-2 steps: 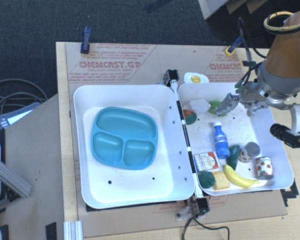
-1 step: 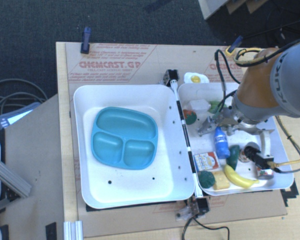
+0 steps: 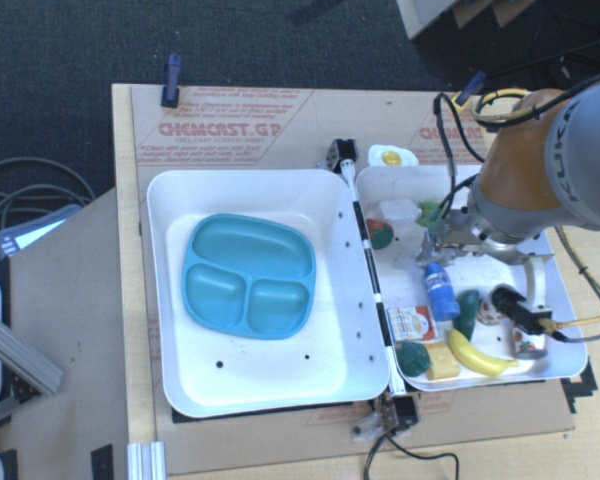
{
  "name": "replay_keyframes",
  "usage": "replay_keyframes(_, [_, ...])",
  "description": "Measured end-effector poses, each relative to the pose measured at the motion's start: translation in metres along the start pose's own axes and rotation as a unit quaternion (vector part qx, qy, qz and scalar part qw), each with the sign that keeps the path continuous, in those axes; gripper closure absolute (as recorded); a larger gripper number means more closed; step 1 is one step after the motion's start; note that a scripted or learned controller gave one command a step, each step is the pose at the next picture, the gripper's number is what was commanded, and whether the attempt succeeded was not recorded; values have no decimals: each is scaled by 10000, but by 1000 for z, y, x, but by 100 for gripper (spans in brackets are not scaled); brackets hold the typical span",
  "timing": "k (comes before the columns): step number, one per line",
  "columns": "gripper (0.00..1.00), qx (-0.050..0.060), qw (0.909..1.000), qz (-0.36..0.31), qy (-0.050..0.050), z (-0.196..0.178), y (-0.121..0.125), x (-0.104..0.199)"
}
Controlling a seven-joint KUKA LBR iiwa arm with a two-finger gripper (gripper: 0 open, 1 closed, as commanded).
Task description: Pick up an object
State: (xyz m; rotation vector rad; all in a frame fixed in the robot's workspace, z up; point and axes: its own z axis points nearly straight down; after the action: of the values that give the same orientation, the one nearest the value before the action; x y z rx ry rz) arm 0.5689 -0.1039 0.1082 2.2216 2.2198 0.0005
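Note:
The right bin [image 3: 570, 363] holds a jumble of small objects. A blue bottle [image 3: 440, 290] lies near its middle, and a yellow banana [image 3: 480, 356] lies by the front rim. A small red piece [image 3: 380, 234] sits against the left wall. My gripper [image 3: 437, 244] hangs low over the bin, just behind the top end of the blue bottle, under the grey and orange arm [image 3: 520, 168]. I see nothing held in it.
The left bin [image 3: 165, 268] carries a blue divided plate [image 3: 248, 275]. Also in the right bin: a red-and-white packet [image 3: 410, 321], a dark green round item [image 3: 413, 356], a green piece [image 3: 468, 310] and a white cup [image 3: 398, 213]. Cables trail off the bench's right side.

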Motion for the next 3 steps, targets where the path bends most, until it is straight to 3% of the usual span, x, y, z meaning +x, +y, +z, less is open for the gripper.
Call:
replay_keyframes(1, [0,1,10000,0,1,0,0,0])
replay_keyframes(2, [0,0,10000,-3,-2,24,16,-16])
replay_keyframes(3, [100,-11,10000,-1,-3,14,17,-15])
